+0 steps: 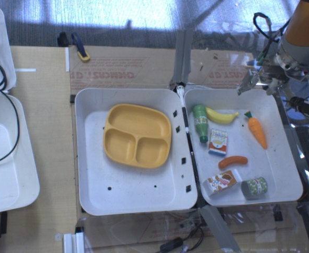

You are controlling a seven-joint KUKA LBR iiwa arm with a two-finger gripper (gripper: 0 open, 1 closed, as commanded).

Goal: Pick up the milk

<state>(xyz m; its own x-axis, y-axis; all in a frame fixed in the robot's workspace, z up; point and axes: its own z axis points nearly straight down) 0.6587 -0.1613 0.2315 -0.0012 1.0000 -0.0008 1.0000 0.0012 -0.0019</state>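
I see my hand hovering at the right bin's far rim, seemingly open and empty, milk untouched.

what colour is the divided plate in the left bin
Yellow, a mustard shade; the divided plate shows plainly in the camera view.

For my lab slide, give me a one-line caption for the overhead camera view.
Robot hand above the right bin's far edge, with the milk carton lying near its front among toy foods; yellow tray in the left bin.
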